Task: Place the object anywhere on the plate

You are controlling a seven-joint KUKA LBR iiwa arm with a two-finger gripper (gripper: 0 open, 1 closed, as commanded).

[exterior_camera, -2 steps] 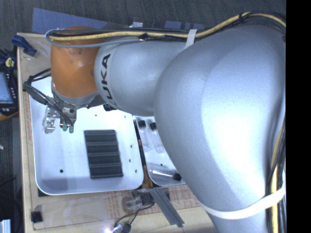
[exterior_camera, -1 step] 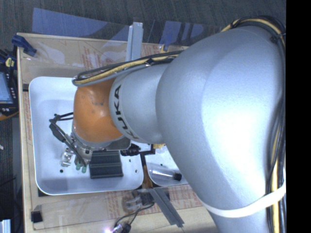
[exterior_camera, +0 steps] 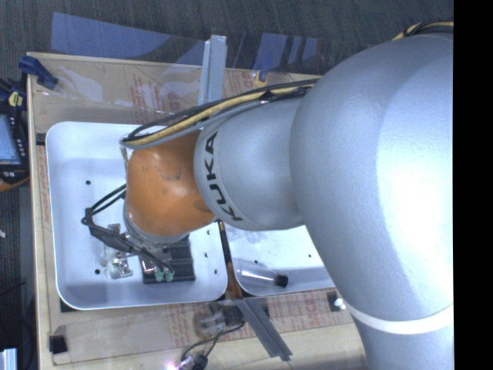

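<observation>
My grey arm with its orange band (exterior_camera: 162,187) reaches across from the right and covers much of both bins. My gripper (exterior_camera: 117,267) hangs low over the front part of the left white bin (exterior_camera: 65,206), close to the bin floor. A black block with green connectors (exterior_camera: 169,268) sits on the wrist beside it. A silvery cylinder with a black end (exterior_camera: 260,274) lies in the front left corner of the right bin (exterior_camera: 308,287). The arm hides the rest of the right bin and the middle of the left one.
A grey metal strut (exterior_camera: 213,68) stands upright behind the bins. Black and yellow cables (exterior_camera: 192,114) run along the arm. A blue clamp (exterior_camera: 35,69) sits at the bench's back left corner. Bare left-bin floor shows at the far left.
</observation>
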